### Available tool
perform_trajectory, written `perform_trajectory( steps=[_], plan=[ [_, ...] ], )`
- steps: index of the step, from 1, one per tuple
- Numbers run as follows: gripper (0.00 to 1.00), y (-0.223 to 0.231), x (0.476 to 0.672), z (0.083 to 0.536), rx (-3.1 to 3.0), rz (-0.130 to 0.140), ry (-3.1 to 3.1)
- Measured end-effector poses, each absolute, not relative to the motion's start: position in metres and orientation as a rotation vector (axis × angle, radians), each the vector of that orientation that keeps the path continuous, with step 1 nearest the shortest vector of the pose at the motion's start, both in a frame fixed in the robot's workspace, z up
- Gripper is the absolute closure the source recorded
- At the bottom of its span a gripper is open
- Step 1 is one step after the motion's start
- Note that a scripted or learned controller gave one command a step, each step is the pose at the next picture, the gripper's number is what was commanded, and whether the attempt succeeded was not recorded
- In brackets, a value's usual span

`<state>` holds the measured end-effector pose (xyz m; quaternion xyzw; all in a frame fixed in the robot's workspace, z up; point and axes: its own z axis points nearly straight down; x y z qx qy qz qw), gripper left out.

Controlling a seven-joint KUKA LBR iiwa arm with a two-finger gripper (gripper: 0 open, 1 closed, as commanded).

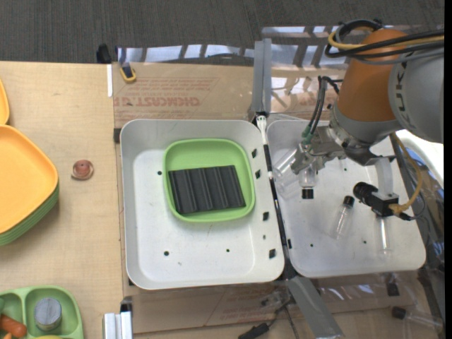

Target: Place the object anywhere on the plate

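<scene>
Plastics mostly, w/ bare wood bench.
Green plate [207, 154] looking matt plastic, its ribbed insert [208, 189] dull dark; white bins [145, 232] showing smooth semi-gloss; bench [63, 104] showing pale wood grain; cardboard [183, 97] looking matt.

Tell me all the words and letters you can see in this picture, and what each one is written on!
"CHEMCYCL": red print on the cardboard sheet behind the left bin. It reads upside down and is blurry, so these letters are my best guess.
A smaller red line sits above it, too blurred to read.
"UK": dark letters on the arm's grey casing, cut off at the picture's edge.
No other writing can be read.
</scene>
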<state>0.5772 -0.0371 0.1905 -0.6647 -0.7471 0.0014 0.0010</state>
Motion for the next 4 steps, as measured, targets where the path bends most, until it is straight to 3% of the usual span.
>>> perform_trajectory(
  steps=[1,2,3,4],
  plan=[
    [1.00,0.008,0.577,0.202,-2.010,0.003,-2.414],
    [0.00,0.008,0.577,0.202,-2.012,0.003,-2.413],
    [0.00,-0.011,0.536,0.190,-2.095,0.005,-2.338],
    [0.00,0.051,0.527,0.234,-2.154,0.004,-2.286]
  ],
)
